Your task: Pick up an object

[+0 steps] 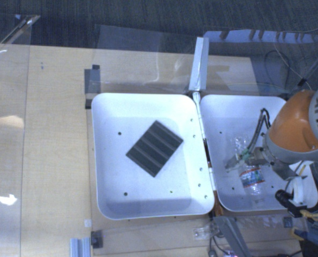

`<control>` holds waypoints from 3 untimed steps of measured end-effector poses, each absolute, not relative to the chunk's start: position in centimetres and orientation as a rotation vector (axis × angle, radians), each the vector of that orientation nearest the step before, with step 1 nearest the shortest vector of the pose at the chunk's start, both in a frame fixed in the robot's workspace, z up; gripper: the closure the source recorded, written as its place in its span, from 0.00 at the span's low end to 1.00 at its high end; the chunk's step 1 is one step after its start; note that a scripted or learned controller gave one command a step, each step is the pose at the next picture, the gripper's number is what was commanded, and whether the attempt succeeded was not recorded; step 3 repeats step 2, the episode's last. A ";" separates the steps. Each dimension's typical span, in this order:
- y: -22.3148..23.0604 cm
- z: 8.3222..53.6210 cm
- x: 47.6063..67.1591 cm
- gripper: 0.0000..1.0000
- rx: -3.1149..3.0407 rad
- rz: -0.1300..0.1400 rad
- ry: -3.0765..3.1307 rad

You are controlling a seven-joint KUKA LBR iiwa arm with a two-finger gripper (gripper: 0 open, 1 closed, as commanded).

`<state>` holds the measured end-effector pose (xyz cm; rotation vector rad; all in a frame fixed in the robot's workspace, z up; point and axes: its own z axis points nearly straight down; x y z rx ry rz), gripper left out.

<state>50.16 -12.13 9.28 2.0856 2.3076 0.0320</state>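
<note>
We note a pale wood-grain tabletop [46, 159], matt. Both bins, left [108, 197] and right [223, 116], look smooth white plastic with slight sheen. The ribbed slab [154, 148] is dark grey, matt. The bottle [251, 176] is clear, crinkled, glossy plastic.

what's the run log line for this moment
arm: over right bin | tool: at clear crinkly item | left bin: dark ribbed pad
</note>
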 end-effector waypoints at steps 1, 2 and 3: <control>-12.1 10.3 50.3 1.00 2.084 0.037 2.307; -4.7 18.6 54.1 1.00 1.933 0.007 2.471; -4.7 18.6 54.1 1.00 1.933 0.007 2.471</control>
